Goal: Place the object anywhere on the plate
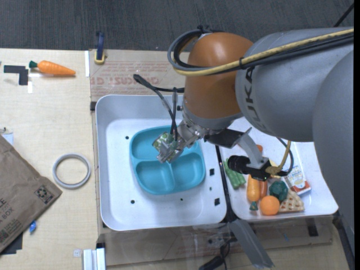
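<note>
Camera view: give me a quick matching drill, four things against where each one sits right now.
Things:
1. blue plate
2. carrot
3. grey ring
4. orange ball

Places:
A. right bin, among the toy food
B. bench top, far left corner
C. left bin
D. bench top, beside the cardboard box

Pairs: 1-C, 2-B, 3-D, 4-A

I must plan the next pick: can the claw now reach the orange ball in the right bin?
Probably yes: the orange ball lies uncovered beside the claw, though other food crowds it closely.
</note>
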`<state>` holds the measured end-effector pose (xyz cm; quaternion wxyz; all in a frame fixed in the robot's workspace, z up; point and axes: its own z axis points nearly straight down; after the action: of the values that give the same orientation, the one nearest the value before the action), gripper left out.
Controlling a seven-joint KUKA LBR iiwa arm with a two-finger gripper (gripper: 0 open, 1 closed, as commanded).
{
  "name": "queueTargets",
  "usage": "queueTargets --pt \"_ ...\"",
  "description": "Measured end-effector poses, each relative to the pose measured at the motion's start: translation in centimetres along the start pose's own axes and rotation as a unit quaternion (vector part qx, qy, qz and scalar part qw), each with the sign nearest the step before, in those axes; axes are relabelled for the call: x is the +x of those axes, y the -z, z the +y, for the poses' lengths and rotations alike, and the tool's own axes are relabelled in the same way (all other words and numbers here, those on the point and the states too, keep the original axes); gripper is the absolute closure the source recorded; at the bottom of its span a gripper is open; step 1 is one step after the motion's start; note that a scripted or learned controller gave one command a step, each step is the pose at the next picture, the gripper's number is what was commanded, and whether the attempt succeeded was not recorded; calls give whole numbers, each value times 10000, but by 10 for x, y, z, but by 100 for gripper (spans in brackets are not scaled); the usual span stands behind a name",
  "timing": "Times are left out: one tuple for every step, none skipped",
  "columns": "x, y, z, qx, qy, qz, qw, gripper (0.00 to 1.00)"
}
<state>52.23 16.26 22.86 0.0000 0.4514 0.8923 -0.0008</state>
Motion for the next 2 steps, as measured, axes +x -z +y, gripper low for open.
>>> queueTargets --pt "0 0 0 -1 -4 0 10000 0" --pt "-2 8 0 4 -3 -4 10000 100"
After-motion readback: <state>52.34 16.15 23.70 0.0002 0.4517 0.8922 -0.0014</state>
